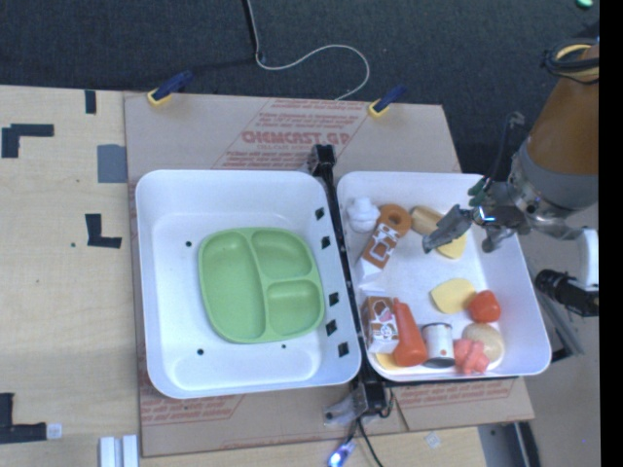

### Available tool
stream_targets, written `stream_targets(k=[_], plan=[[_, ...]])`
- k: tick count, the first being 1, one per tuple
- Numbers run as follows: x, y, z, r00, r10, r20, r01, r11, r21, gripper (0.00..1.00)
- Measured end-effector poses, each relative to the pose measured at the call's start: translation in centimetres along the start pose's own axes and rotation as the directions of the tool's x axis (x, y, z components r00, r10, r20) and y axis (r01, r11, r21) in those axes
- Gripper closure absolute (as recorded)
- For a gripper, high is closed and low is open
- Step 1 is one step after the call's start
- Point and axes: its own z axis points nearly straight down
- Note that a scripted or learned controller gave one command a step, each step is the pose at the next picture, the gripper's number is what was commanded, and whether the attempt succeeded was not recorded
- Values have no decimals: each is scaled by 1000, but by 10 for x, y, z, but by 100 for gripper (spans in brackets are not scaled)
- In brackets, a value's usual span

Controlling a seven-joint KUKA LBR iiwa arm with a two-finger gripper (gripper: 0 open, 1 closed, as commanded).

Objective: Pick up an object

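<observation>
A sheet of cardboard (292, 134) was laid across the bench, held at its far edge by two clamps. On it, the left bin (156, 261) was occupied by a green divided plate (261, 283), set flat near the middle with its three compartments facing up. The right bin (526, 348) was placed directly beside it, the two rims touching along a dark central strip. Near the right bin's far left corner a small white bottle (361, 212) was seen, with a brown-and-white packet (382, 243) just beside it and a brown ring-shaped item (394, 213) touching that packet. Toward the near edge a second printed packet (382, 324), a red bottle-like item (409, 343) and a small can (438, 341) were grouped closely together. Further right, a yellow piece (452, 295), a red tomato-like item (484, 306) and a pale round item (484, 339) were clustered. The gripper (465, 224) was held over the far part of the right bin, above a yellow object (452, 249). Its fingers were spread apart, and nothing was seen between them. The arm (565, 144) was extended in from the right.
</observation>
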Motion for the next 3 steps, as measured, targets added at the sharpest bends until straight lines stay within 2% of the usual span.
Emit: stream_targets(k=[1, 2, 3], plan=[[47, -30, -74, 1000, -5, -1, 5, 1000, -7, 0], [45, -29, -79, 1000, -2, 0, 2, 1000, 0, 100], [123, -41, -153, 1000, -10, -2, 10, 1000, -7, 100]])
